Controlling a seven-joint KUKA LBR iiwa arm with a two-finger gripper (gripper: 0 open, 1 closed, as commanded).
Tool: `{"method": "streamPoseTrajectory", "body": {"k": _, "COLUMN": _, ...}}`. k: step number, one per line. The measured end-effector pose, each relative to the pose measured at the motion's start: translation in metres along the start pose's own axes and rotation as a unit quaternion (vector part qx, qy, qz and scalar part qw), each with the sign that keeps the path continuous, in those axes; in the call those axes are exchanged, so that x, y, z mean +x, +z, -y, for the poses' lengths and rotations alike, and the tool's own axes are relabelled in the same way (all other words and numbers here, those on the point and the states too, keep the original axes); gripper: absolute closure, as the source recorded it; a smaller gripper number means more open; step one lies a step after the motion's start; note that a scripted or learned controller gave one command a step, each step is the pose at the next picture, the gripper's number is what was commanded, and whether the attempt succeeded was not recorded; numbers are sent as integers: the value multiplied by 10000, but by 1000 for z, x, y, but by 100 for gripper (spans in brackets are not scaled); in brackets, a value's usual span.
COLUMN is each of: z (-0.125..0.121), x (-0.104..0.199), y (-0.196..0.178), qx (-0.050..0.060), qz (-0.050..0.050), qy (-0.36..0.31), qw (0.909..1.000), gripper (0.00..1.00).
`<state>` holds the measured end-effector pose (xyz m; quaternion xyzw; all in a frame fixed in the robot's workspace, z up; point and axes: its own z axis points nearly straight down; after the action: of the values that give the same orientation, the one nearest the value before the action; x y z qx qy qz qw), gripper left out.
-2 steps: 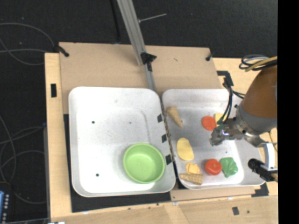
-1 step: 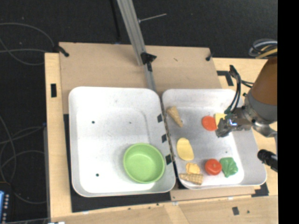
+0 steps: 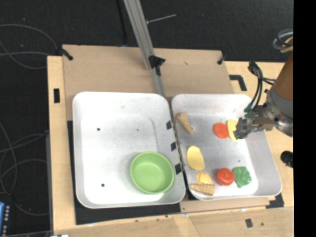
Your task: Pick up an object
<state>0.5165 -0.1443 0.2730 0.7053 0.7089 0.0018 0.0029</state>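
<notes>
My arm point(image 3: 282, 102) enters my view as a thick rounded body, orange-brown on the upper section and grey metal below it. Black cables point(image 3: 256, 85) loop along its side, running down toward the wrist. The gripper point(image 3: 242, 129) at the end is a small, dark, boxy block, too blurred for me to make out screws or markings.

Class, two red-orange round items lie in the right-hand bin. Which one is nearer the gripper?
The upper red-orange piece, beside the yellow item at the gripper. The other red one lies lower, against the green piece.
</notes>
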Motion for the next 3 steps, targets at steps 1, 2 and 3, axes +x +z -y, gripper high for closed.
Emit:
{"method": "streamPoseTrajectory", "body": {"k": 1, "z": -12, "x": 53, "y": 10, "qx": 29, "qz": -7, "qy": -5, "qw": 10000, "gripper": 100}}
{"method": "streamPoseTrajectory", "body": {"k": 2, "z": -34, "x": 102, "y": 5, "qx": 23, "qz": -14, "qy": -17, "qw": 10000, "gripper": 100}}
{"method": "streamPoseTrajectory", "body": {"k": 3, "z": -51, "x": 148, "y": 23, "qx": 36, "qz": -4, "qy": -3, "qw": 10000, "gripper": 100}}
